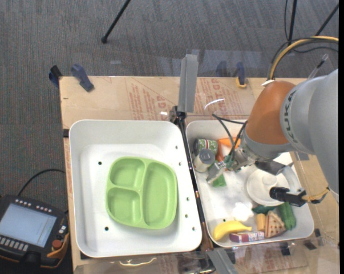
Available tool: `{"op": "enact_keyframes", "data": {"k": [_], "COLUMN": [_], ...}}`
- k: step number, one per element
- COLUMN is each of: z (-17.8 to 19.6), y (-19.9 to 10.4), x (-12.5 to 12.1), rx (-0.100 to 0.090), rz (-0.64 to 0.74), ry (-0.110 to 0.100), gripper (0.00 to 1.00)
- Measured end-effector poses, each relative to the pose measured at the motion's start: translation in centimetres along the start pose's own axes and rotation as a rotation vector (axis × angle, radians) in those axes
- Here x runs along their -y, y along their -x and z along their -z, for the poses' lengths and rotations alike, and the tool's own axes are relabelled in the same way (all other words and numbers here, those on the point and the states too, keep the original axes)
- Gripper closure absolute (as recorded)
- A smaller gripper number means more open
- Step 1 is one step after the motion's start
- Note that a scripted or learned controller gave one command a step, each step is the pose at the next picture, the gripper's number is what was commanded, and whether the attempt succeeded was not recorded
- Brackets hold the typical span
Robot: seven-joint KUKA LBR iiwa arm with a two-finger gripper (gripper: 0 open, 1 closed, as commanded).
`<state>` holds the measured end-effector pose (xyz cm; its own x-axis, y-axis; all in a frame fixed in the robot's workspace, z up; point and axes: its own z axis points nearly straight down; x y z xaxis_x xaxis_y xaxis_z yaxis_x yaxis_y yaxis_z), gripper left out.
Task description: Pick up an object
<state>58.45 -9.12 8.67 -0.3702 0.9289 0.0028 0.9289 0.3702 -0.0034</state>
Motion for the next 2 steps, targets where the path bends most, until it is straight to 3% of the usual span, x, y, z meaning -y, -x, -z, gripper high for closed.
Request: {"op": "enact_keyframes", "data": {"k": [1,2], "z": [1.0,10.5], "y": [0.0,-5.9], "x": [0.0,-4.9], "rx": [0.000,0.003], "rz": [0.006,-0.094], "ry": [-0.001,0.011], "gripper": [1.00,1.00]}}
